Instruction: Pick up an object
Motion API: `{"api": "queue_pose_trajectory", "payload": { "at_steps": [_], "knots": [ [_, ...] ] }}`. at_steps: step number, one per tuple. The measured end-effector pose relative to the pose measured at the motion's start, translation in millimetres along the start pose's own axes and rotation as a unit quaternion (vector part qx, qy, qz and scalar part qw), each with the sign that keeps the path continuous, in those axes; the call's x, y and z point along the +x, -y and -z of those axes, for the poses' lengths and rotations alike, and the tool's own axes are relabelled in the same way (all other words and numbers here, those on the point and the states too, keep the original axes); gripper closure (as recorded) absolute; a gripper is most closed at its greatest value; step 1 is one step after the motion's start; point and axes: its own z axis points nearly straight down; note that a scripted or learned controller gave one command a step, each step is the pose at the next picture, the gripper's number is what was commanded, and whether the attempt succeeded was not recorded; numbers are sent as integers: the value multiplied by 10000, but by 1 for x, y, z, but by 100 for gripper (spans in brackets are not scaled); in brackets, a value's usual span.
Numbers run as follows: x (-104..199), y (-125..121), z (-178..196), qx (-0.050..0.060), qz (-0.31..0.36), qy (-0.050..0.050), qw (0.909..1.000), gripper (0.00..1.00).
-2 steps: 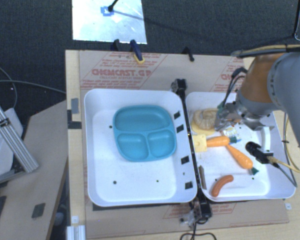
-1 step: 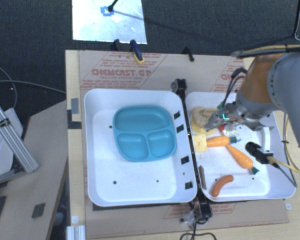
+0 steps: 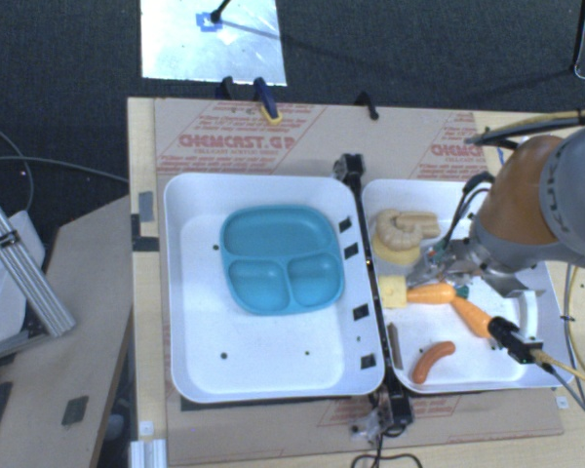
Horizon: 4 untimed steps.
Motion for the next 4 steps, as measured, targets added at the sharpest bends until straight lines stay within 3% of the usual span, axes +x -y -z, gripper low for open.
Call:
{"api": "queue_pose_trajectory", "payload": {
  "at_steps": [1, 2, 3, 4],
  "knots": [
    [-67, -57, -3, 65, -4, -22, 10000, 0],
    [-92, -99, -6, 72, 20, -15, 10000, 0],
    [-89, -118, -10, 117, 20, -39, 9999, 0],
    [-89, -117, -10, 123, 26, -36, 9999, 0]
  ]
}}
